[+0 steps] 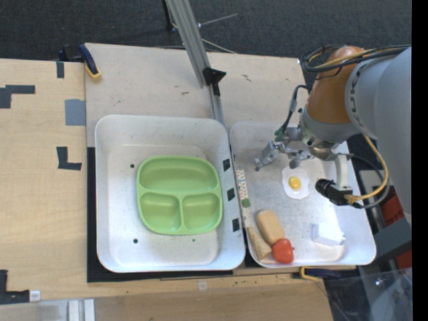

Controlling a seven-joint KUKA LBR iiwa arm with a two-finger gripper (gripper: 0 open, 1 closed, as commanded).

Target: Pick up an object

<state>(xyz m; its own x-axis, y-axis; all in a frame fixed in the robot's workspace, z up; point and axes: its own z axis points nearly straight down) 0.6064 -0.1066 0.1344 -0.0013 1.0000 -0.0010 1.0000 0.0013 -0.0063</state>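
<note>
Here, arm bent low over right bin (361,246), claw (275,154) above fried egg (295,184), grip state unclear.

A grey KUKA arm (384,85) with smooth, rounded casing carries a glossy orange band (331,89) just above its wrist. Below the band, a bare-metal gripper (281,154) of thin silvery parts juts out. Black cables loop over the orange band behind the gripper, and a yellow cable (374,189) curves beside a black fitting (332,191) nearby.
</note>
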